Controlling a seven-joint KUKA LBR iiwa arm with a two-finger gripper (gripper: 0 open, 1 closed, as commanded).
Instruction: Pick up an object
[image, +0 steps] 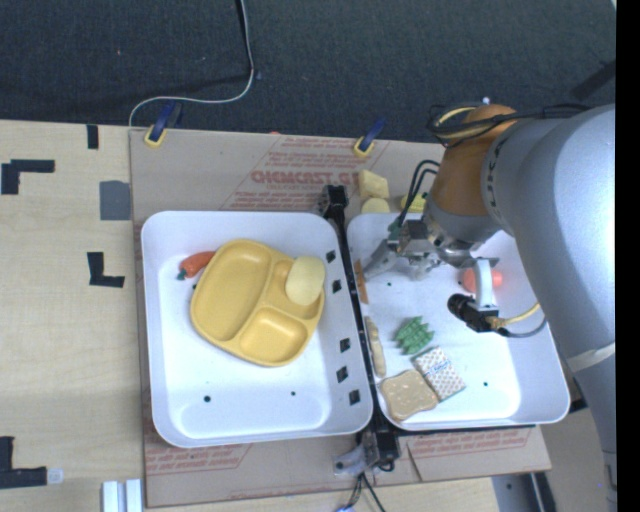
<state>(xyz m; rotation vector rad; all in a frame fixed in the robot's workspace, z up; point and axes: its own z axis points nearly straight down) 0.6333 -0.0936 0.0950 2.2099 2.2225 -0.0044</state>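
The gripper (400, 255) hangs in the right bin (530, 385); a divided tray (245, 310) lies far left of it, a cracker (439, 374) below-right.

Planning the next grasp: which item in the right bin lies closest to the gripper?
The green leafy piece, just below the gripper. The bread slice and the checkered packet lie further down, at the bin's near edge.

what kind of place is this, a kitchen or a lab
Most likely a robot lab bench, not a kitchen: a grey arm reaches over two white bins holding toy food like a yellow tray and a bread slice, on cardboard clamped to the table.
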